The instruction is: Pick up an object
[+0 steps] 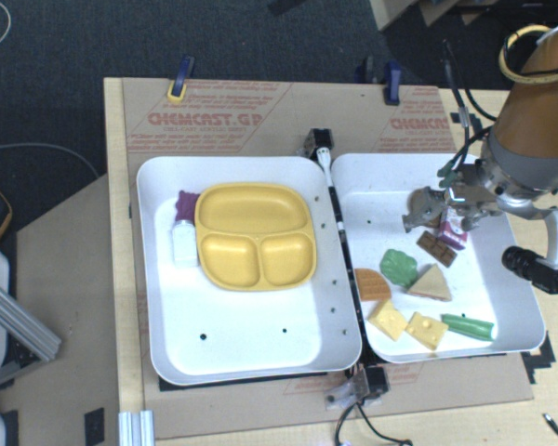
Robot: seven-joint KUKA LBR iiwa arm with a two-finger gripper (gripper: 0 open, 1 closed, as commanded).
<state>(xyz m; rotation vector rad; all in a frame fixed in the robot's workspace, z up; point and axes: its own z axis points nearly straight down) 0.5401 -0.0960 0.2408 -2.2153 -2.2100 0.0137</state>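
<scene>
My gripper [444, 214] hangs over the upper middle of the right bin [372, 179], on the grey arm with its orange band [532, 100] coming in from the right. Just below it lie a small brown block [437, 248] and a purple piece [457, 236]; I cannot tell whether the gripper touches them. Lower in the bin are a green lump [399, 268], a tan wedge [433, 284], an orange slice [372, 284], two yellow cheese-like pieces [388, 321] [427, 330] and a long green piece [467, 325].
The left bin [223, 342] holds a yellow divided plate [256, 234] with a purple-and-white bottle [184, 226] at its left side. A black rod-like part [532, 268] sticks in over the right bin's right rim. Clamps sit on the board's far edge.
</scene>
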